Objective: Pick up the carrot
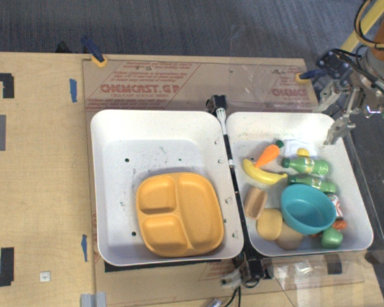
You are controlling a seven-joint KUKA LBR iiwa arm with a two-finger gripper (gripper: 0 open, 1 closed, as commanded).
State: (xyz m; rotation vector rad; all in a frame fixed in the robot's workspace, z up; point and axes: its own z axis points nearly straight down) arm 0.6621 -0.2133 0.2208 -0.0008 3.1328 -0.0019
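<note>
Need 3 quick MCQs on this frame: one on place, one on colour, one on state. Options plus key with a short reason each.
1. Where does the carrot lie?
A. in the right bin
B. on the divided tray
C. on the bench outside both bins

2. What colour is the bowl?
A. red
B. teal
C. white

3. Where is the gripper in relation to the carrot?
A. closed around it
B. touching its tip
C. apart from it, over the right bin's far right corner

Key:
1 A, the carrot rests in the right bin, next to the banana.
2 B, the bowl beside the green bottles is teal.
3 C, the gripper sits at the bin's far right corner, with bare bin floor between it and the carrot.
</note>
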